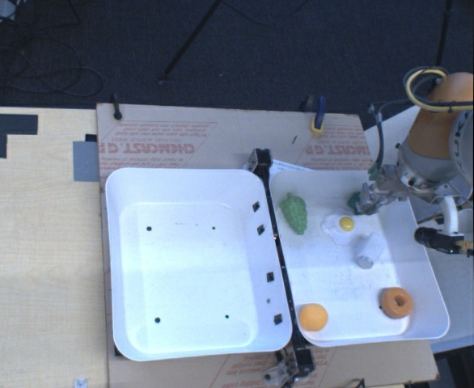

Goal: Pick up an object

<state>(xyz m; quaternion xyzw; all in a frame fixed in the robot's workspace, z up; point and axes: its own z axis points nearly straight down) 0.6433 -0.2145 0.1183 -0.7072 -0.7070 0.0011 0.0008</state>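
Over the right bin's (431,330) far right corner sits the gripper (365,200), low near the rim, arm reaching in from the right. Claw state: cannot tell, the tip is a dark blur against the wall. Nothing visibly held

Right bin contents:
- green leafy toy vegetable (294,213), far left side, by the divider between bins
- toy fried egg (341,225), flat white with yellow yolk, just left and near of the gripper
- small grey cylinder-like piece (368,250), lying on its side, middle of bin, near the egg but apart
- orange ball or fruit (313,317), near left corner
- toy doughnut (396,302), near right side

Left bin (120,217) alongside, touching at the divider

Closest candidate is the egg. Judged light, thin, likely stiff plastic; lies flat, so little edge to pinch, may slip. Best bite would be across the raised yolk or one rim edge. Grey piece looks easier: pinch across its narrow body, though it could roll
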